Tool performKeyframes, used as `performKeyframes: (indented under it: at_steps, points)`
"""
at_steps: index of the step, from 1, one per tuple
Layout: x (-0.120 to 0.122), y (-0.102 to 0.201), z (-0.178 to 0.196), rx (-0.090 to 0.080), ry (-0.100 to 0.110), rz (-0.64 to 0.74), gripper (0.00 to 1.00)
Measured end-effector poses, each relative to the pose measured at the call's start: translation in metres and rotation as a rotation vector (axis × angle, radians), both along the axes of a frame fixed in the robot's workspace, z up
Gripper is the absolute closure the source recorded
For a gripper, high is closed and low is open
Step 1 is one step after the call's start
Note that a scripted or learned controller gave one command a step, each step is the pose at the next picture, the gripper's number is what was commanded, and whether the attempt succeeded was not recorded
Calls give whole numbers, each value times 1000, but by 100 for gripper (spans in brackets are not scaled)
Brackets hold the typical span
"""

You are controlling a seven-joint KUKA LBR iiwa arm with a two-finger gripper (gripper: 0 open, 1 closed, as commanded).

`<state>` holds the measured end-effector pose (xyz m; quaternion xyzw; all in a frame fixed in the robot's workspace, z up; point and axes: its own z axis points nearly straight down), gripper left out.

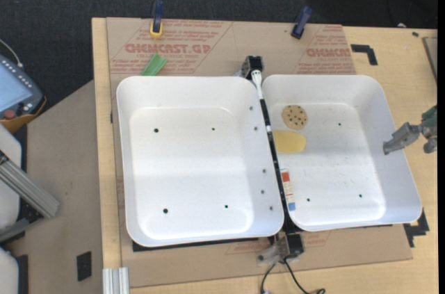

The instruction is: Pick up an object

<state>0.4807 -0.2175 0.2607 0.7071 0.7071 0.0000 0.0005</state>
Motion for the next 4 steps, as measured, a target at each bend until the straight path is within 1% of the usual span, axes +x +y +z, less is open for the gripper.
performKeyframes:
  at_steps: [1, 2, 3, 4]
  points:
    - [38, 104, 62, 3, -9, 14, 0]
    - [41, 208, 167, 3, -14, 13, 0]
    - [39, 92, 282, -7, -15, -11, 0]
    - [99, 195, 261, 2, -3, 11, 0]
